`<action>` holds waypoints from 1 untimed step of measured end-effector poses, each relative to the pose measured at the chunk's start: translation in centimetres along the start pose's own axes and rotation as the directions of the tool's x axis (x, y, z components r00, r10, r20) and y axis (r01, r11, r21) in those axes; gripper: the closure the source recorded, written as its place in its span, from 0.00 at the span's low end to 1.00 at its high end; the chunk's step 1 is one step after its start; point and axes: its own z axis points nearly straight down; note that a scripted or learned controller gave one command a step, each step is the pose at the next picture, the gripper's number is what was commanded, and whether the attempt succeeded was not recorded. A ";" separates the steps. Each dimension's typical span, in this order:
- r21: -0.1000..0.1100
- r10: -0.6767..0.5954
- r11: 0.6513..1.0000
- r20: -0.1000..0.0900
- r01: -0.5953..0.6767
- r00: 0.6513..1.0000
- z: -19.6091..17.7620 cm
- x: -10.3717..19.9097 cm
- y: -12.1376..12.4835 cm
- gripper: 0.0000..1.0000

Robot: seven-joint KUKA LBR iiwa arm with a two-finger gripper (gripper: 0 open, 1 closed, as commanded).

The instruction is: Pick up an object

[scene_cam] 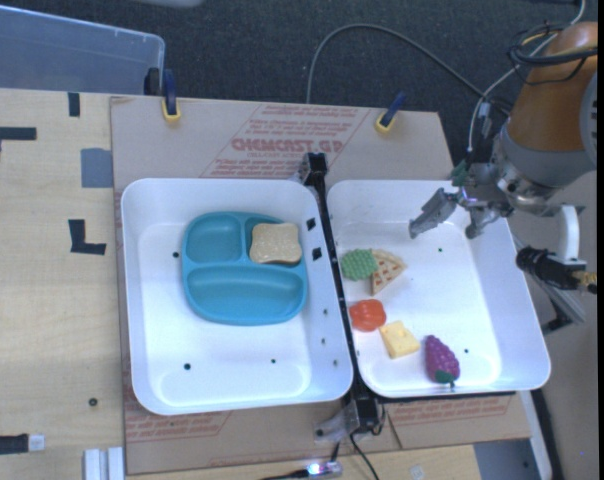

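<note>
A: What takes up the most room?
B: The two white bins. The left bin [152, 368] sits at the frame's centre-left, the right bin [502, 298] at centre-right, their inner walls touching.

A: And in the left one?
B: A blue divided tray [244, 293], with a slice of toast [276, 243] in its upper right compartment.

A: Where is the arm?
B: At the right edge. The gripper [450, 218] hangs over the upper part of the right bin, its two fingers spread apart with nothing between them.

A: What could it pick up?
B: Five small pieces lie in the right bin's left and lower part, all apart from the gripper. The purple grapes [441, 358] are lowest; a yellow cheese block [400, 340] is just left of them; a waffle wedge [386, 268] touches a green leafy piece [358, 263]; a red tomato [368, 315] lies below those.
</note>
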 end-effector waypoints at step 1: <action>-0.010 -0.003 1.000 0.002 0.003 1.000 -0.5 0.0 0.2 0.00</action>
